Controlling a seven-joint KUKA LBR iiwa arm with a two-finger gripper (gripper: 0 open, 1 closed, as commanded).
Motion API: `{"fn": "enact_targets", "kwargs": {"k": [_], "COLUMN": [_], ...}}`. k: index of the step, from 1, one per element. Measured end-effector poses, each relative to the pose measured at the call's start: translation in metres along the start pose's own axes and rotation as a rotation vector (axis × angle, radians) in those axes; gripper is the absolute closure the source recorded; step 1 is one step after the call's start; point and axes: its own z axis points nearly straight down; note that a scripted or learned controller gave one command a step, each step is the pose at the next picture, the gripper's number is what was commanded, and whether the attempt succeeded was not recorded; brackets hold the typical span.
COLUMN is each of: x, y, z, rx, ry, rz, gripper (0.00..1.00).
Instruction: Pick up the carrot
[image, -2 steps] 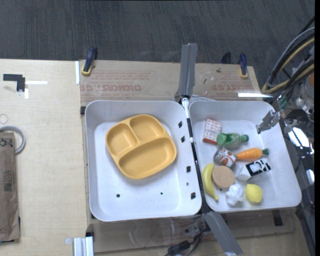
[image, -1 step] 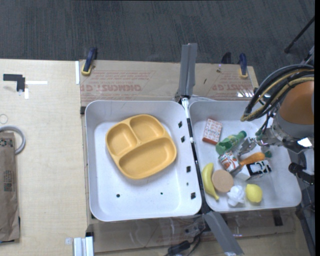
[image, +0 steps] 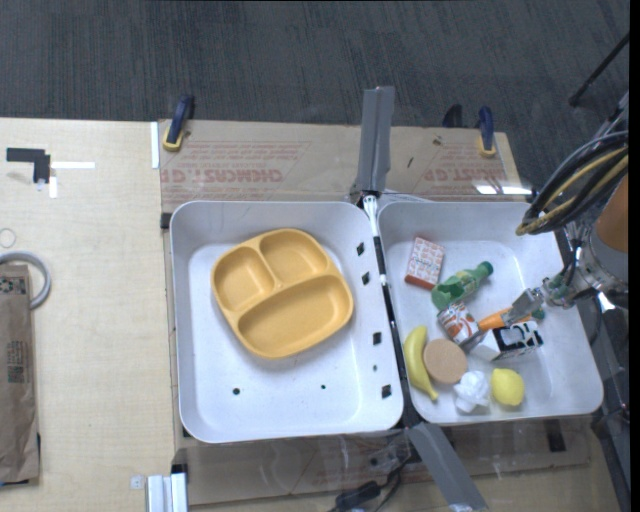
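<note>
Right bin (image: 560, 405): shallow white plastic, glossy, rounded corners. Carrot (image: 493, 320), slim orange taper, lies near bin centre-right, between green bottle (image: 462, 283) and black-white box (image: 518, 339). Gripper (image: 528, 303) low at carrot's right end, touching or just beside it; whether fingers stand apart or together, cannot tell. Nearby: curved yellow banana (image: 415, 362), round tan disc (image: 445, 360), oval lemon (image: 508, 387), crumpled white lump (image: 470, 392). Left bin (image: 190, 330) holds matte yellow three-compartment plate (image: 283, 292).

Hand (image: 527, 312) low, arm at right
</note>
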Motion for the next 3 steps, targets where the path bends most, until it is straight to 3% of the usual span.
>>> {"fn": "enact_targets", "kwargs": {"k": [1,2,3], "x": [-0.006,-0.007,-0.001], "y": [0.019,0.019,0.13], "z": [0.041,0.035,-0.069], "rx": [-0.001,-0.001,-0.003], "ry": [-0.001,-0.001,-0.004], "rz": [-0.281,-0.277,-0.238], "gripper": [0.0,1.0,1.0]}}
